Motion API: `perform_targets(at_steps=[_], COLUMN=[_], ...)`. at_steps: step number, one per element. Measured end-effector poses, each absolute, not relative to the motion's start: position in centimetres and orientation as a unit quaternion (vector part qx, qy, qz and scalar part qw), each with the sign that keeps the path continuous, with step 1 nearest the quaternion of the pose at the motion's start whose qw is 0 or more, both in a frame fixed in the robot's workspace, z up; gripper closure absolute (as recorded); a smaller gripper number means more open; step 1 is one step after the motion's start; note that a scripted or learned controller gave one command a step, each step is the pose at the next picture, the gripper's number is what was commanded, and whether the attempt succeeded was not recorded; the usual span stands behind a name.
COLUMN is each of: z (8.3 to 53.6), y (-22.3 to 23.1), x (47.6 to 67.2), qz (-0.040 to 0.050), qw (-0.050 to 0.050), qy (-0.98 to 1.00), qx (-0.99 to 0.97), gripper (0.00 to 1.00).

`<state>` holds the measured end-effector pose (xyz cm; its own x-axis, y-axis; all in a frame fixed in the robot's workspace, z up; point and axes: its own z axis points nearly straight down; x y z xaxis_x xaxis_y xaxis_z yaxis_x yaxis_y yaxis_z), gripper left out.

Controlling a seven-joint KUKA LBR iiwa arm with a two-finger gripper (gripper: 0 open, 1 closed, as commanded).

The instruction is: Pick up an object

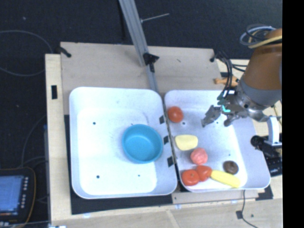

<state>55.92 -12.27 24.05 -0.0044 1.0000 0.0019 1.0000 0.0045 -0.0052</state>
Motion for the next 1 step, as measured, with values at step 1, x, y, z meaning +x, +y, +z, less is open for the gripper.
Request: perform_targets(at_steps=[1], z=[24.33], y=[-12.28], x=[56.02], qz=[-0.0006], qw=[0.000], qy=[-0.709], qx=[-0.705], gripper=[0.00])
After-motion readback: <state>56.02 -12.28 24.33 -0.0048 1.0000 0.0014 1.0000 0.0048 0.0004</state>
